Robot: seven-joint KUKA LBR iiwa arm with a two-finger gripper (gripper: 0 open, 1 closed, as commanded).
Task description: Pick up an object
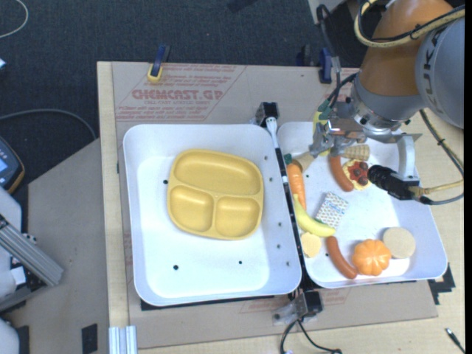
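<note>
My gripper (325, 140) hangs over the far left part of the right bin (428, 231), beneath the grey wrist and orange band. Just beside it lie a reddish sausage (338, 171), a piece of corn (358, 152) and a small red fruit-like item (359, 173). I see nothing held between the fingers. Along the bin's left wall lie an orange carrot (296, 181) and a yellow banana (308, 222). A blue-white checkered packet (332, 208) sits in the middle.
A second sausage (341, 258), an orange pumpkin (370, 257) and a round beige disc (399, 242) lie at the right bin's near side. The left bin (147, 198) holds a yellow divided plate (215, 194).
</note>
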